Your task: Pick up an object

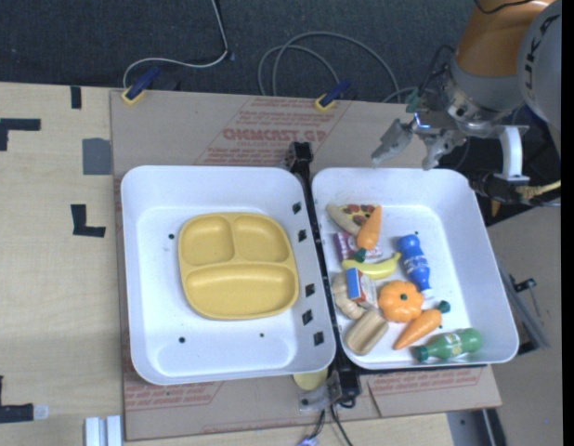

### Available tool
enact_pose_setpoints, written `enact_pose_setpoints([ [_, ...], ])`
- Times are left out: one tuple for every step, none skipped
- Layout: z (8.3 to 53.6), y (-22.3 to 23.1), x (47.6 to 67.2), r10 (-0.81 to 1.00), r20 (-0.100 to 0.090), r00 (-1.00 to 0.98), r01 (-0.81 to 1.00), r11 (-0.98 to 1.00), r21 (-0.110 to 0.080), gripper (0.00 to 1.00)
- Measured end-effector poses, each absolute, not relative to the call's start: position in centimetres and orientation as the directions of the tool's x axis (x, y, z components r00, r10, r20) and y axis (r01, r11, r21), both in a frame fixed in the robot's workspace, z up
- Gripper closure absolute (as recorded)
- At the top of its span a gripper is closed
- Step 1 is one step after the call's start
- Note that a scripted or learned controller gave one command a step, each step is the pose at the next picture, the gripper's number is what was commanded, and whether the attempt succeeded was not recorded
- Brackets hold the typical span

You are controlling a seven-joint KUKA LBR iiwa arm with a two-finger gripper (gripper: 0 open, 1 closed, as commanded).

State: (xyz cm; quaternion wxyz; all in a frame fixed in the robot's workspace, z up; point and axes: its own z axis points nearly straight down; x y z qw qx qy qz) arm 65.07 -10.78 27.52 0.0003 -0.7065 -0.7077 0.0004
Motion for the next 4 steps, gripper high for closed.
enact_pose_setpoints([
  [16.5,-10.2,64.1,1.0,0.001,-0.001,1.0,0.001,-0.013,0.0],
  [9.9,-10.2,66.6,1.0,-0.001,-0.001,1.0,0.001,0.003,0.0],
  [8.6,-10.1,63.1,1.0,-0.003,-0.002,1.0,0.002,0.003,0.0],
  [8.4,-10.1,66.6,1.0,0.002,0.0,1.0,0.0,-0.021,0.0],
])
